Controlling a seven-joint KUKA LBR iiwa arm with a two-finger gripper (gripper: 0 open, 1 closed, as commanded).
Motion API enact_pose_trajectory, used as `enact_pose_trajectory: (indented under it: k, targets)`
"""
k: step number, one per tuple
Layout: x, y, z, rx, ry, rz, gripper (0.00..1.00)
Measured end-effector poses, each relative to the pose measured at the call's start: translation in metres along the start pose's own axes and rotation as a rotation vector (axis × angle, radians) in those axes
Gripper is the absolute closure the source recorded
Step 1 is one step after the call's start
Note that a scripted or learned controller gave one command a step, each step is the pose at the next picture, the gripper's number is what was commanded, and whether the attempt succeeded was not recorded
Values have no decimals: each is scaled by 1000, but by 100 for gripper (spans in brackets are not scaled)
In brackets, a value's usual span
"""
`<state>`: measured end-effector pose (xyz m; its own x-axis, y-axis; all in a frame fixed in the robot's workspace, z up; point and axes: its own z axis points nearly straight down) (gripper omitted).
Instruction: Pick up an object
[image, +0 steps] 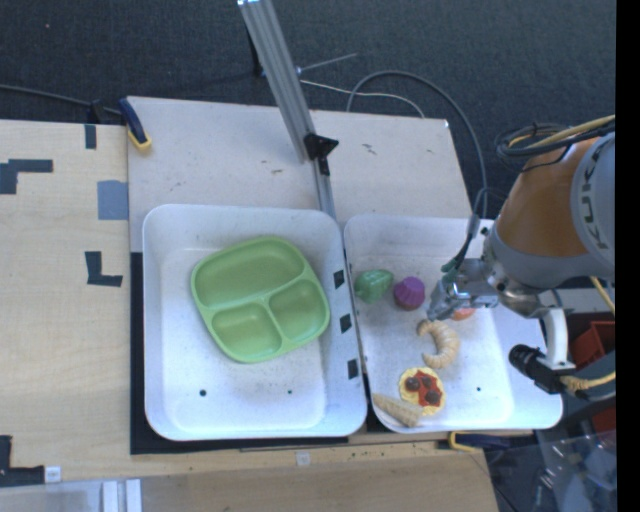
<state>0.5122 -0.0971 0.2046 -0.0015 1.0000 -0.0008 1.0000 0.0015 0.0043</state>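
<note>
Jaw state on the gripper (447, 298) cannot be determined; it sits low over the right bin (500, 400), right of centre frame. Left bin (170, 400): one green divided tray (260, 297), lying flat. Right bin, left to right: green object (373, 285), purple object (408, 293), croissant (441, 343) just below the gripper, small tart (422, 389) near the lower edge.

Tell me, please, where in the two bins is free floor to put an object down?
Left bin: bare strip below the green tray, along the near wall. Right bin: a bare patch right of the croissant and tart. Crowded around the green toy, purple ball and gripper.
</note>
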Motion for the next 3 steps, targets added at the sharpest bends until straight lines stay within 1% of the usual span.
enact_pose_trajectory:
  k: [1, 2, 3]
  targets:
    - [0, 1, -53, 0, 0, 0, 100]
    - [49, 3, -52, 5, 2, -5, 100]
    - [104, -5, -33, 8, 2, -5, 100]
